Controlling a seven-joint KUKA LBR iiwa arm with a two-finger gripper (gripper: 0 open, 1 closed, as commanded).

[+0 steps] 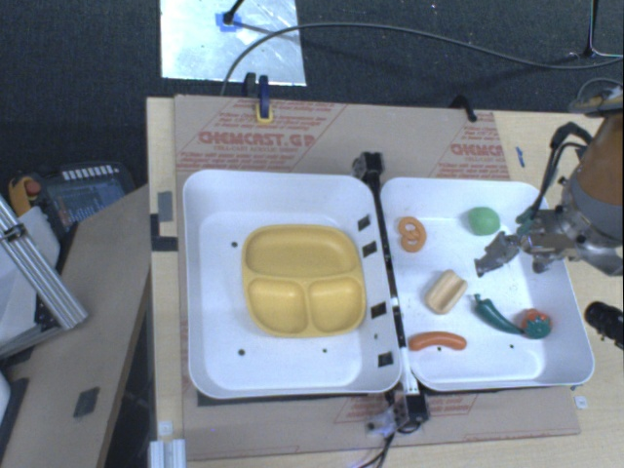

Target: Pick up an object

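Tray [297, 279] in left bin [210, 291]

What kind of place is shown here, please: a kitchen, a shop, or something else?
Most likely a robotics lab bench, not a kitchen: two white bins on a board, a yellow divided tray beside toy foods such as a pretzel, and loose cables on dark carpet.
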